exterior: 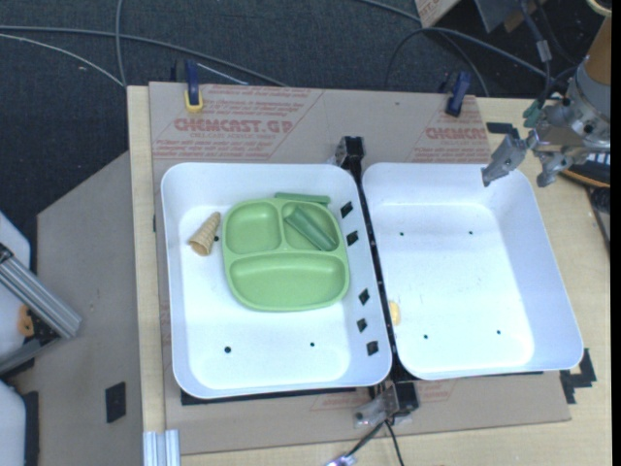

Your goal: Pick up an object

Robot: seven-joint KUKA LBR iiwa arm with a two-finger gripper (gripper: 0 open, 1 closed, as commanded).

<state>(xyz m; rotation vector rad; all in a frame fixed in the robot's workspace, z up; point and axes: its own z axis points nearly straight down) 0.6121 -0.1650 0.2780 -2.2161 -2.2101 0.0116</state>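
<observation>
End effector (524, 158), spread wide and holding nothing, is seen over the right bin's (456, 280) far corner, so the flat green plate (286, 260) in the left bin (262, 348) could be missed or merely scraped.

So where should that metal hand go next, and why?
Probably leftward, across to the left white bin. The hand hangs at the far right corner of the right white bin, while the pickable things, a green divided plastic plate and a small tan cone, lie in the left one.

Tray (286, 284) in left bin (194, 352)
</observation>
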